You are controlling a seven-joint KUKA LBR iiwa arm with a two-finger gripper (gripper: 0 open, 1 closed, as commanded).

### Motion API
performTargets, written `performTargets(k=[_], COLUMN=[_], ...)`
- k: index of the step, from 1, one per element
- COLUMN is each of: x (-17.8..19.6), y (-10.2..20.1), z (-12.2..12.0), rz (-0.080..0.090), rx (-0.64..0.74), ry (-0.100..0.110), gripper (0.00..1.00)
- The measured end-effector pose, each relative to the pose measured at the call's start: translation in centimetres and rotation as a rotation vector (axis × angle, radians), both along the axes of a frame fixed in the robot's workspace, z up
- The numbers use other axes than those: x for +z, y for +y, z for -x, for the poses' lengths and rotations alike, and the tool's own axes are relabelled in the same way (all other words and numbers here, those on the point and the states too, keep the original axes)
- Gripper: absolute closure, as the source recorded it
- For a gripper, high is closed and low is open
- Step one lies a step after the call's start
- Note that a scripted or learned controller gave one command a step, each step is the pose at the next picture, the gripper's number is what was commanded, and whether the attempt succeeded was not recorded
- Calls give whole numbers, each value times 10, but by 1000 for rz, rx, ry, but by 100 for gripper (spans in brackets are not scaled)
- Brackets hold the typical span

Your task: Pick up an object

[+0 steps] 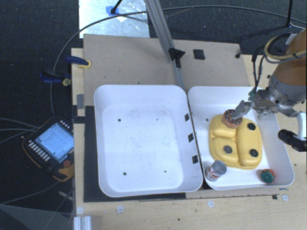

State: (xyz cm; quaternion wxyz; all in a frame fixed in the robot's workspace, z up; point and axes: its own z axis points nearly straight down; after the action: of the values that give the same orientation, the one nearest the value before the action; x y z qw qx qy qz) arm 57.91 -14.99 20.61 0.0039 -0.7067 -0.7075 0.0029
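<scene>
The right bin point(283, 162) holds a large yellow plastic toy point(236, 143) with dark round holes. A small brown and pink ring-shaped piece point(232, 119) sits on the toy's upper left corner. My gripper point(242, 108) reaches in from the right, its tip just above and right of that ring piece, close to it or touching it. A small grey cup-like object point(216, 169) lies at the bin's front left corner. A green and orange ball point(266, 176) rests at the front right corner.
The left bin point(103, 143) stands beside the right one, sharing a raised middle wall point(191, 138). A grey pole point(163, 28) slants over the bench's back. A teach pendant point(50, 145) lies off the bench at the left.
</scene>
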Motion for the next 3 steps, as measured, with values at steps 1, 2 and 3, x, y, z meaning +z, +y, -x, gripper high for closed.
performTargets(k=[1, 2, 3], x=[6, -57, -92], y=[0, -1, 6], z=[-3, -3, -6], rz=[2, 1, -3], rx=[2, 0, 3], ry=[-11, -8, -26], gripper=[0, 0, 0])
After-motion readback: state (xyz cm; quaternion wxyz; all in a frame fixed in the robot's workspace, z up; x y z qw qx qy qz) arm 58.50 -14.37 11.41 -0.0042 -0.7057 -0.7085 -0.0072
